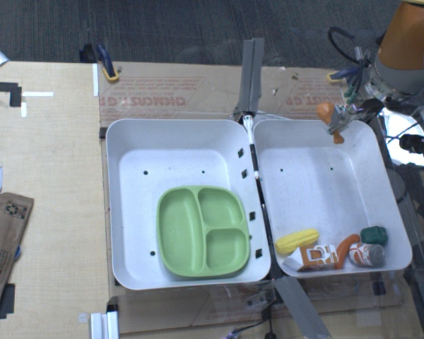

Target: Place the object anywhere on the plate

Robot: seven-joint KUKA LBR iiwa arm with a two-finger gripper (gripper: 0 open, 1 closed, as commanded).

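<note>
While the arm (404,34) sits at the far right corner, its claw (337,122) hangs over the back rim of the right bin (325,182). Can't tell if the claw is open or closed; an orange carrot-like piece (328,113) sits right at it, but whether it's actually gripped is unclear at this angle.

Plate (202,230): green, three compartments, lying flat in the front half of the left bin (127,189), nothing on it.

Right bin front edge, left to right: corn cob (297,241), a white-and-orange packet (319,256), an orange-red sausage-shaped piece (347,244), a small can on its side (366,255), a dark green item (374,234) just behind the can. All are clustered close, several touching.

Surface: the bins sit side by side on a brown cardboard sheet (169,90) with printed red lettering, and a grey post (252,76) rises at the back between them. To the left is a pale wood tabletop (49,161) with black and white tape marks (14,94), and a brown paper bag (3,239) at the left edge. A blue-and-yellow clamp (107,68) sits at the cardboard's back left corner.

Room: dark grey carpet floor (198,13) behind the tabletop. Cables (350,48) loop around the arm's wrist.
</note>
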